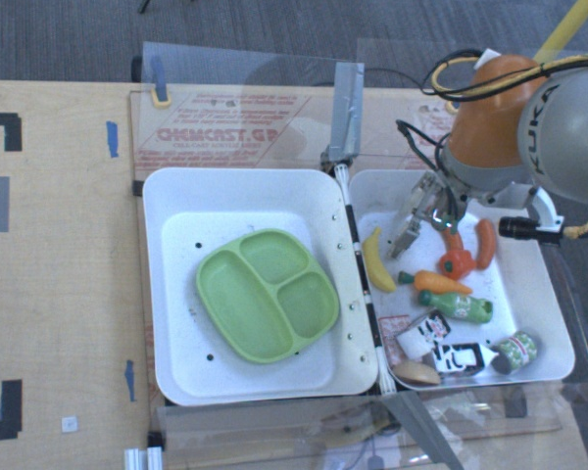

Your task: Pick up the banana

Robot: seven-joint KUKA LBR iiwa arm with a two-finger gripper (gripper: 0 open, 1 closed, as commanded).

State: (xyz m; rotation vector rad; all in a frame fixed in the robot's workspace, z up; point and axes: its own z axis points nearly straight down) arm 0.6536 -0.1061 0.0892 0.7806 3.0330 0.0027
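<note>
One curved yellow plastic banana (376, 261) lay in the right white bin (554, 302), against its left wall, long axis running far to near. The pincer (409, 238) hovered just right of it, fingers slightly parted, holding nothing.

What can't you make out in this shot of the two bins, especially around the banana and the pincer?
- Pincer: too small and blurred in the camera view to read its state.
- Banana: lies against the right bin's left wall, near the pincer; contact unclear.
- Red toy: its top is hidden under the arm.
- Carton and can: labels too small to read.
</note>
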